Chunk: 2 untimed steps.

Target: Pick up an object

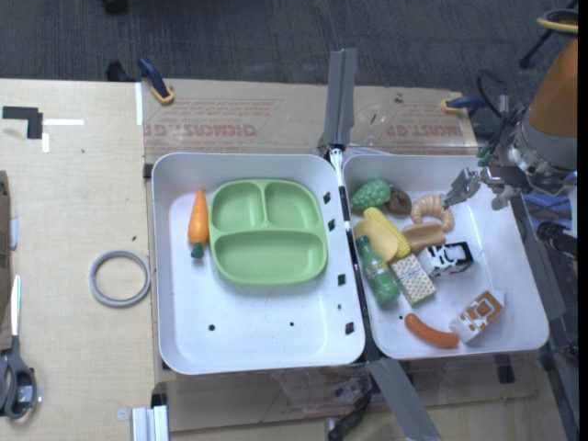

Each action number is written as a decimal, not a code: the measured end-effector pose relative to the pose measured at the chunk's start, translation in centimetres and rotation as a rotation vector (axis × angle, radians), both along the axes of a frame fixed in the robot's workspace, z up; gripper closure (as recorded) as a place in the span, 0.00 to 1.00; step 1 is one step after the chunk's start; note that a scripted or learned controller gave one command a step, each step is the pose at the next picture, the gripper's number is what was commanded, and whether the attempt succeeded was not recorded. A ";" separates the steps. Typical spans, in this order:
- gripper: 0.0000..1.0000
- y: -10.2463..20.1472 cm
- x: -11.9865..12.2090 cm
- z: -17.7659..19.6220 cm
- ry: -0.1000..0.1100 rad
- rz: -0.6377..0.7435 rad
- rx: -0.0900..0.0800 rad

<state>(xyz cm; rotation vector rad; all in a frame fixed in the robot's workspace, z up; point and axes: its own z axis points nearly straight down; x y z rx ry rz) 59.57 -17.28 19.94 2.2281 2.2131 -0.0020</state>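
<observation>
**Gripper at right bin's far-right edge, toys to its left**

The gripper [480, 184] hangs over the right bin [514, 338], near its far-right corner. Nothing sits between the fingers; whether they are spread or closed cannot be told. The nearest item, a tan croissant [432, 209], lies just left of the tips, long axis roughly across the bin. Beyond it: a knobbly yellow corn [386, 232], a smooth hot dog [423, 237], a green bottle [377, 269]. All look like hard moulded plastic.
</observation>
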 end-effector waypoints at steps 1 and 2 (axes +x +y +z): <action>0.00 7.5 -3.3 -9.7 0.002 0.231 0.001; 0.00 10.8 0.6 -0.8 0.000 0.336 0.000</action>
